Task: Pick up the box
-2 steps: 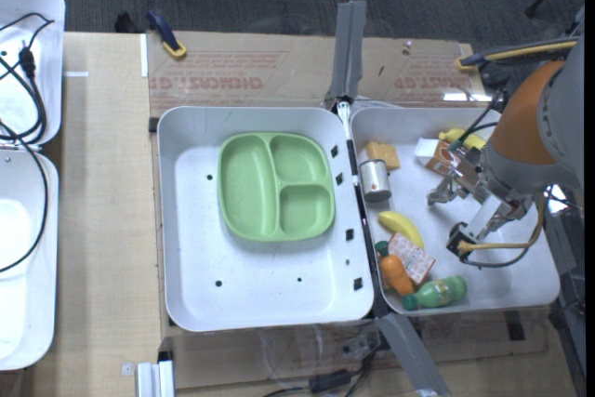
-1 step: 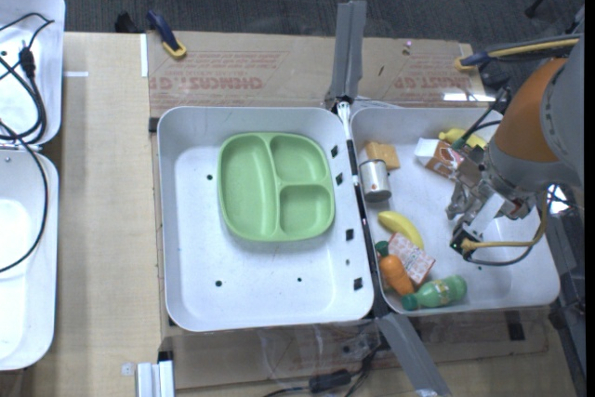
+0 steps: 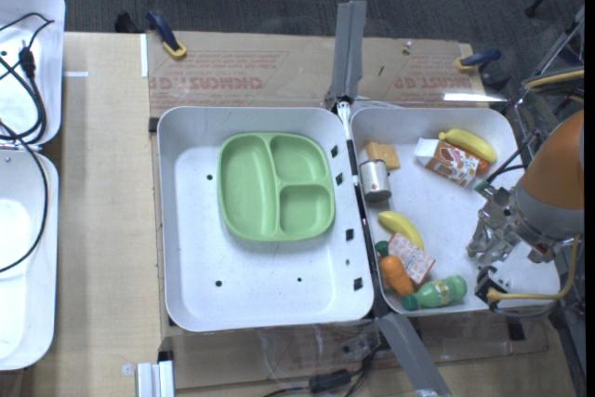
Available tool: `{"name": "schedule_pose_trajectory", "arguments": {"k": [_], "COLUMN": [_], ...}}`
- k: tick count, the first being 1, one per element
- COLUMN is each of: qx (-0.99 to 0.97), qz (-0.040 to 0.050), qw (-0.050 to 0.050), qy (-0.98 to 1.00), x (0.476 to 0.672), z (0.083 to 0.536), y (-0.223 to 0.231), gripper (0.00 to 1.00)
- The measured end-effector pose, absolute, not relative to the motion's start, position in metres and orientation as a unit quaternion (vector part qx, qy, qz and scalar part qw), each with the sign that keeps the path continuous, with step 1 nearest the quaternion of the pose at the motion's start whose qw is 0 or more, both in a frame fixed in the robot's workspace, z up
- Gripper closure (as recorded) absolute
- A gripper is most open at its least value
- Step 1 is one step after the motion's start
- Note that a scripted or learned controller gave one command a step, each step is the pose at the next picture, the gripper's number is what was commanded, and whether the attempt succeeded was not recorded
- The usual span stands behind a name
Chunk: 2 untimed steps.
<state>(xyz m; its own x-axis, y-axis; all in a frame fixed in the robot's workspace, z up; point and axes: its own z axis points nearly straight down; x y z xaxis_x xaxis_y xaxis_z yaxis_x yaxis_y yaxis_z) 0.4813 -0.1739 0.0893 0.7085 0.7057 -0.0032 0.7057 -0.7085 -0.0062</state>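
The bench is pale wood, with a sheet of brown cardboard taped or clamped along its far side by two blue clamps. Beyond it the floor is dark grey carpet. At the left edge stand white tubs with black cables looped over them, cut off by the frame.

Two white bins sit side by side. The left bin holds a green divided plate, lying flat near its middle. The right bin is crowded: the box, orange and white, lies near the far right corner, touching a banana behind it. A tan cracker-like square and a metal can sit by the divider. Nearer the front are a second banana, a small red-and-white packet, a carrot and a green bottle, all close together.

The arm comes in from the right, its orange band partly cut off. The gripper hangs over the right side of the right bin, apart from the box. Its fingers are a dark tangle against cables, so how far apart they stand cannot be told, and nothing can be seen between them.
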Motion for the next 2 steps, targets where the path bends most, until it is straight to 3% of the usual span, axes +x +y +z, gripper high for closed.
{"name": "schedule_pose_trajectory", "arguments": {"k": [1, 2], "qx": [-0.92, -0.954], "qz": [0.0023, 0.0036], "qw": [0.001, 0.001], "qy": [-0.393, -0.301], "x": [0.496, 0.572], "z": [0.202, 0.189], "y": [-0.152, -0.069], "gripper": [1.0, 1.0]}}
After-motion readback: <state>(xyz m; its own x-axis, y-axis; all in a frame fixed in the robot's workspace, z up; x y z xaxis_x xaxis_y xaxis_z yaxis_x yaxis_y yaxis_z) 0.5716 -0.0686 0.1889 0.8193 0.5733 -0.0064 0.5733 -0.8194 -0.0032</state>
